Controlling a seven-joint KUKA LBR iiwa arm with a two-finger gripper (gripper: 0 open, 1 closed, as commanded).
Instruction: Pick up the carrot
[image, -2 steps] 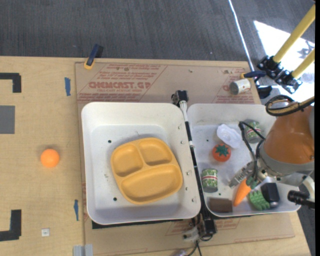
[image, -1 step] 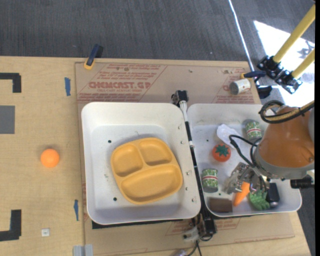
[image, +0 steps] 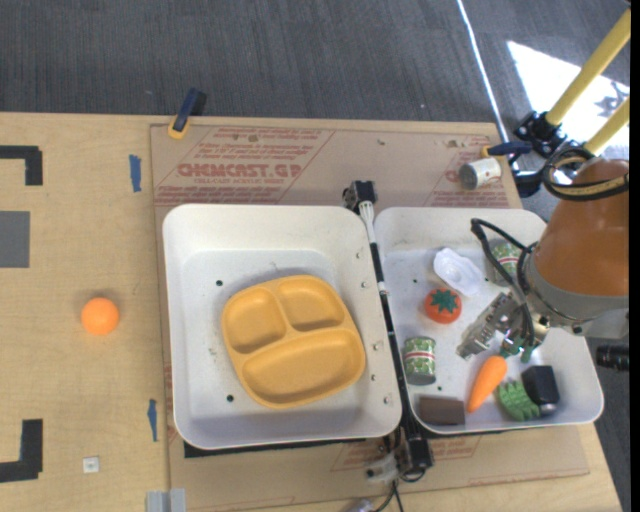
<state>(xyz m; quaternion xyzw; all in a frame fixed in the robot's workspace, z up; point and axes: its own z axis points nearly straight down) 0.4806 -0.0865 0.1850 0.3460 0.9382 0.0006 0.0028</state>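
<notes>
Camera view: carrot (image: 487, 381) just below pincer (image: 492, 335).

Dark grey carpeted floor (image: 300, 50) across the top, with a bright patch of light (image: 560, 65) at upper right. Light wooden table (image: 70, 400) below, marked with black tape corners (image: 25, 165) and blue tape strips (image: 135, 172). Brown cardboard sheet (image: 330, 165) printed in red lying flat on the table. Small orange ball (image: 100, 316) resting at left, well apart from the cardboard.
</notes>
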